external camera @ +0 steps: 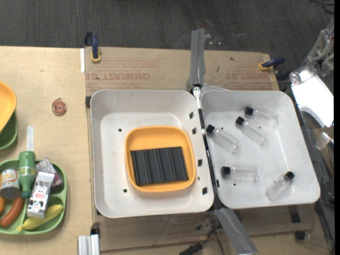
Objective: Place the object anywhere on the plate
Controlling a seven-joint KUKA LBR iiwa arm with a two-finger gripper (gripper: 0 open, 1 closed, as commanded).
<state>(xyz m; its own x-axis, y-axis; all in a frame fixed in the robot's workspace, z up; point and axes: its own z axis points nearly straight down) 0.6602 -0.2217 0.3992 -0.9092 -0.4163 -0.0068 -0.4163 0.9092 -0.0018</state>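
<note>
We see the vials [240, 172] lying in the right bin [297, 193], near the tool [322, 47], whose opening we cannot tell.

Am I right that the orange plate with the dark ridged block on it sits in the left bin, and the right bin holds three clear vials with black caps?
Not quite. The camera view shows five clear vials with black caps in the right bin, not three. The rest holds: the orange plate with the dark ridged block sits in the left bin.
</note>
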